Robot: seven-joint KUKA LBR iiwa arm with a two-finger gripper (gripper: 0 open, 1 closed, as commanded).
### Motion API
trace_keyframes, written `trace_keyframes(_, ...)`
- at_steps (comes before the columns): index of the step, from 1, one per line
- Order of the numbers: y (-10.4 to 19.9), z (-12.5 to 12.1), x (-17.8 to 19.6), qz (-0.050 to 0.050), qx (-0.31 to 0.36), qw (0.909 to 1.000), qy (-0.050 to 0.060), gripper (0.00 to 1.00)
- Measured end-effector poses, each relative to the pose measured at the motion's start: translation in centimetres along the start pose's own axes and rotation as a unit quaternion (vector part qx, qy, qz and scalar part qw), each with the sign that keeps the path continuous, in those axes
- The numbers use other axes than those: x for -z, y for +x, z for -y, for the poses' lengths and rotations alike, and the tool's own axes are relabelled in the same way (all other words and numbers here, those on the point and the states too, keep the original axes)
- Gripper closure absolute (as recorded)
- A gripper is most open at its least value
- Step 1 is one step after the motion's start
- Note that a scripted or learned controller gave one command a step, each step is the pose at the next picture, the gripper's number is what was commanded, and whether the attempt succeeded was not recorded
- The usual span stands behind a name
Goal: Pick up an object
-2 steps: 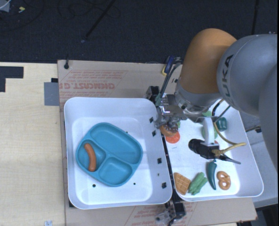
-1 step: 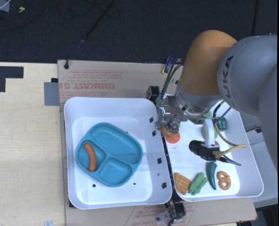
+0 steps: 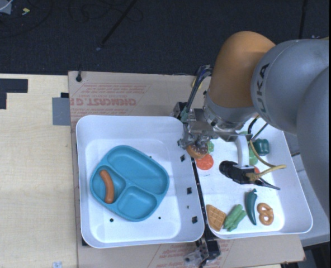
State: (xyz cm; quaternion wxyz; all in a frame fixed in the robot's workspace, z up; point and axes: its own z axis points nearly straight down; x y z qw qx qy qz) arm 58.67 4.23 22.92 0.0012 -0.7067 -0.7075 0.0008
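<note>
At the near edge of the right bin (image 3: 291,197), a waffle (image 3: 214,215), a green pod (image 3: 233,217), a dark pepper (image 3: 251,199) and a pretzel (image 3: 264,213) are lying close together. In the left bin (image 3: 98,133), a blue plate (image 3: 146,175) is sitting with 1 sausage (image 3: 107,185) in its left compartment. Farther back, a red tomato (image 3: 204,162) is resting just beside the wall between the 2 bins. Right behind it, the gripper (image 3: 194,144) is hanging over that wall. A brown piece (image 3: 198,150) is showing at its tip, half hidden, and whether it is being gripped or the gripper is open or closed cannot be told. A teal thing (image 3: 261,147) is lying to the right, partly covered. The arm (image 3: 288,82) is hiding the bin's far corner.
</note>
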Motion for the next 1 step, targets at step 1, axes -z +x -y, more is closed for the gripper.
trace_keyframes(1,-0.26,0.53,-1.18,0.001,-0.001,1.0,0.001,1.0)
